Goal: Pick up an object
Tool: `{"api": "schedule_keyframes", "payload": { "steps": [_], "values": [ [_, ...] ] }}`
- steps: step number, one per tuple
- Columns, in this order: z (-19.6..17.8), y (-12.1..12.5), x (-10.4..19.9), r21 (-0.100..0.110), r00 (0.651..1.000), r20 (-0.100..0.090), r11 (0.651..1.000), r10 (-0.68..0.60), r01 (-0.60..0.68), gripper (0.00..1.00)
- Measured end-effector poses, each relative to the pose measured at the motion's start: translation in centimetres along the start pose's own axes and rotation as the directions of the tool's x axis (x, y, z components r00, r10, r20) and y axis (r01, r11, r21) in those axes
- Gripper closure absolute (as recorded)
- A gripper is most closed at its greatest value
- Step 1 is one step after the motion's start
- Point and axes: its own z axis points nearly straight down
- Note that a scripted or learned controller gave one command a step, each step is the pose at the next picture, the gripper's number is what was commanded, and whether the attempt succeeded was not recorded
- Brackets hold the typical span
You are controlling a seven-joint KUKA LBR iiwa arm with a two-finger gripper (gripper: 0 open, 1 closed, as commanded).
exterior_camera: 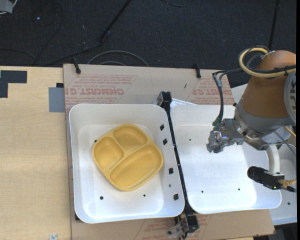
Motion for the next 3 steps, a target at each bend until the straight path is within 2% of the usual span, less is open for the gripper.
{"api": "schedule_keyframes", "payload": {
  "steps": [2,3],
  "values": [
    [1.2,-0.4,10.1,0.000,1.000,0.001,1.000,-0.001,0.001,1.00],
    [2.1,-1.6,14.5,0.001,1.000,0.001,1.000,-0.001,0.001,1.00]
  ]
}}
